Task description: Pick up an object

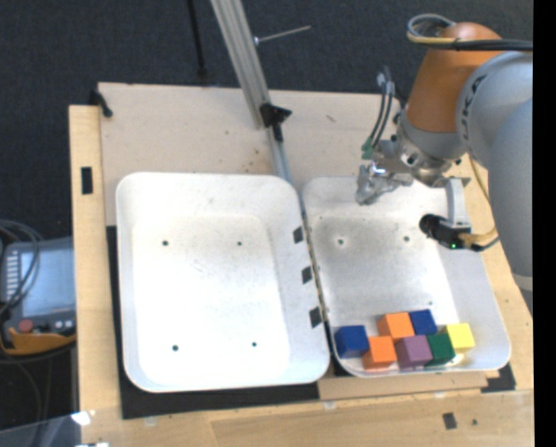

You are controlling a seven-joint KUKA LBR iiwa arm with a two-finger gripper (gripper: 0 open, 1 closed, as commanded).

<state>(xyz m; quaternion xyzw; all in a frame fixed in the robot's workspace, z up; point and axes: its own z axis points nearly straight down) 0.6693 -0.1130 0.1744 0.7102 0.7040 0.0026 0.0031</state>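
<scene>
i see the gripper (pixel 371 188) over the right bin's (pixel 464 277) far end, can't tell its finger state, blocks (pixel 406 339) clustered at near edge.

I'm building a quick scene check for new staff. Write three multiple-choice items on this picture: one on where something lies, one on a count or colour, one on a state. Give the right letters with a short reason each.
1. Where do the blocks lie?
A. Near corner of the right bin
B. Middle of the left bin
C. On the bare bench beyond the bins

2. How many orange blocks are in the cluster?
A. None
B. Two
C. Five

3. What is the gripper doing with the blocks?
A. Lifting the yellow block
B. Pressing on the purple block
C. Touching none of them, over the bin's far end

Answers:
1 A: the cluster sits against the right bin's near rim.
2 B: one orange block sits in the back row, another in the front.
3 C: the gripper hangs at the bin's far end, well apart from the cluster.
</scene>
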